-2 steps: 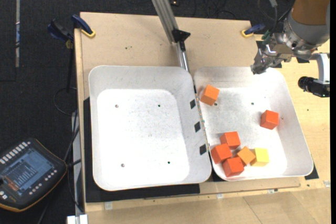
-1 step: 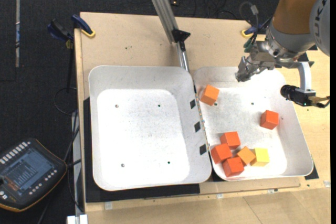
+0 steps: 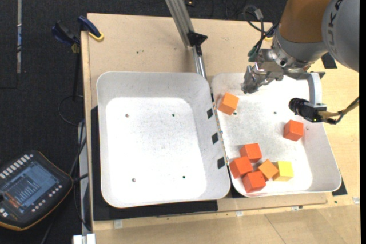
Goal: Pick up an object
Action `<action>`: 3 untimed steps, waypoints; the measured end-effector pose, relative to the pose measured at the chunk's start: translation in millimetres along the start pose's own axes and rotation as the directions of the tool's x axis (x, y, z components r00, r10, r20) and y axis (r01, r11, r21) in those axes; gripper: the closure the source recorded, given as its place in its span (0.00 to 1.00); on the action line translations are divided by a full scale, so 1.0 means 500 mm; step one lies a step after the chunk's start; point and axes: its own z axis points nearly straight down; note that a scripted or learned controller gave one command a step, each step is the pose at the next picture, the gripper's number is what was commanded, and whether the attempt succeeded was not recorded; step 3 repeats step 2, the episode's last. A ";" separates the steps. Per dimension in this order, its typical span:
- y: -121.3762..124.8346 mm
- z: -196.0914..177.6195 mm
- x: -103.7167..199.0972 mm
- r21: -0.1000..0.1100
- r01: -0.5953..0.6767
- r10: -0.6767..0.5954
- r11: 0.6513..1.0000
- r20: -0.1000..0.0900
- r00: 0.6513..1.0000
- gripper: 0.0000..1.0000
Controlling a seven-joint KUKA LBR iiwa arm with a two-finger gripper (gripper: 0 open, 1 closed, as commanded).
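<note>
Hovering at the right bin's (image 3: 320,140) far end, the gripper (image 3: 250,86) carries nothing visible; its spread I cannot tell. Centre over the lone orange cube (image 3: 229,104) before descending.

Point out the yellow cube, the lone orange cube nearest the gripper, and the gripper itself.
Small yellow cube (image 3: 285,169), camera view: its top face.
Lone light-orange cube (image 3: 229,103), camera view: its top face.
Two-finger gripper (image 3: 250,86), camera view: its dark tip, above the right bin.
</note>
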 end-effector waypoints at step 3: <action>-0.014 0.042 0.214 0.000 0.000 0.000 1.000 0.000 1.000 1.00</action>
